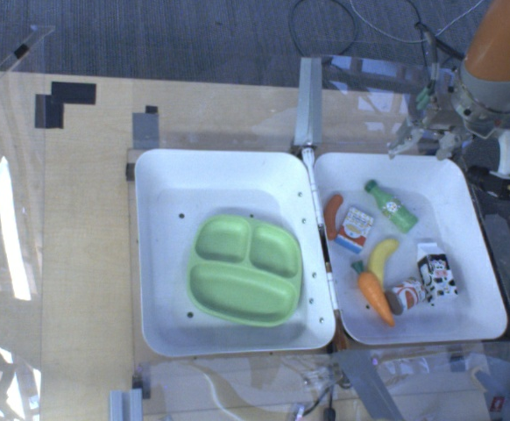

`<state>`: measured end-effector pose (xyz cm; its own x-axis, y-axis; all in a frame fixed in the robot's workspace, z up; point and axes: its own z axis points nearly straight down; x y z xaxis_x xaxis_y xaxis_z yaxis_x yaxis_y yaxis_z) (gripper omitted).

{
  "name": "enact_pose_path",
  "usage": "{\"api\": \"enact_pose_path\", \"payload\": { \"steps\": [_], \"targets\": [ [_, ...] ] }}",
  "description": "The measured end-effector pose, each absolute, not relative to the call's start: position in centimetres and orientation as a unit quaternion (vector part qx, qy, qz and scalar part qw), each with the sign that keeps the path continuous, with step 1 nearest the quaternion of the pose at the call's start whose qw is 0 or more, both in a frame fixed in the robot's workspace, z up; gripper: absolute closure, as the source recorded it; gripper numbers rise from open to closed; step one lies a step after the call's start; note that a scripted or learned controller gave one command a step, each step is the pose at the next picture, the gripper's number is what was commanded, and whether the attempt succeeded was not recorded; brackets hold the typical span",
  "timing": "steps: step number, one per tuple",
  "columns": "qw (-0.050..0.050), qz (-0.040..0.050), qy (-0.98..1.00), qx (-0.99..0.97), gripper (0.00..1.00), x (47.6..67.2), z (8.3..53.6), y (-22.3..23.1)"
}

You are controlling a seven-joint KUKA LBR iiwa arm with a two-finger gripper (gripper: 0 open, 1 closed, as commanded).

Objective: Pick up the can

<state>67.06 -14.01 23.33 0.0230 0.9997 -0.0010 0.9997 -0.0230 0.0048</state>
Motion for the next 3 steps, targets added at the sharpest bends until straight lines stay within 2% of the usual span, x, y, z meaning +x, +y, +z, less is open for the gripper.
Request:
{"api": "enact_pose_path", "payload": {
  "steps": [1,2,3],
  "targets": [
    [0.003,0.0017,0.756,0.655,0.0,65.3,32.8,-10.4],
    [0.0,0.0004,0.729,0.684,0.0,60.8,18.9,-7.3],
    [0.001,0.0014,0.738,0.675,0.0,65.3,18.4,-3.3]
  ]
}}
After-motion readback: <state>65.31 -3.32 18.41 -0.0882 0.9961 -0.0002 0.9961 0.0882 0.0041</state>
